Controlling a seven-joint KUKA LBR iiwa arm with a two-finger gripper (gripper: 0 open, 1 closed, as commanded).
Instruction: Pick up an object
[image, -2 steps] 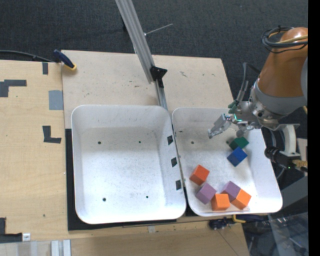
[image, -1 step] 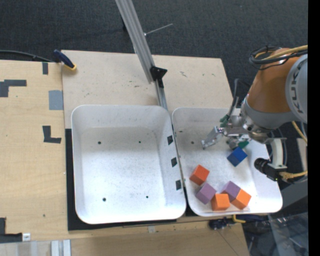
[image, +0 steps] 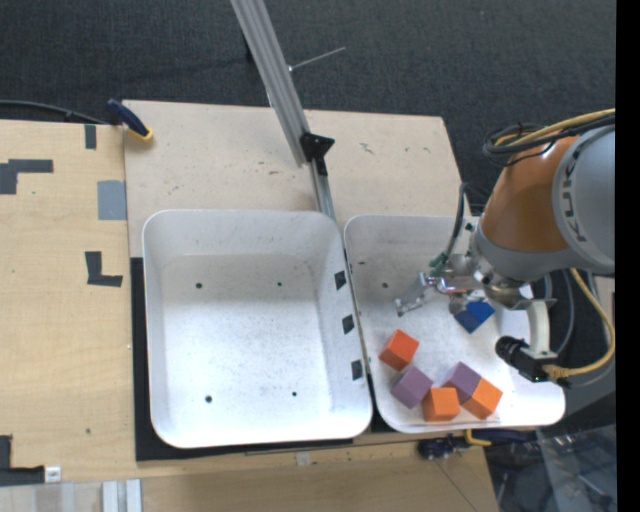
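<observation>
My gripper (image: 420, 287) hangs over the middle of the right bin (image: 385, 240), reaching in from the right, open with nothing between its fingers. A blue cube (image: 474, 316) lies just right of it, partly under the wrist. An orange cube (image: 400, 349) sits a little below the gripper, apart from it. Along the bin's front edge cluster a purple cube (image: 411, 385), an orange cube (image: 441, 403), another purple cube (image: 463, 379) and a third orange cube (image: 485, 397).
The left bin (image: 160, 300) stands beside the right one, sharing a raised wall with black clips (image: 347, 323). A slanted metal bar (image: 285, 90) crosses the bench behind the bins. Cables (image: 585, 340) loop at the right of the arm.
</observation>
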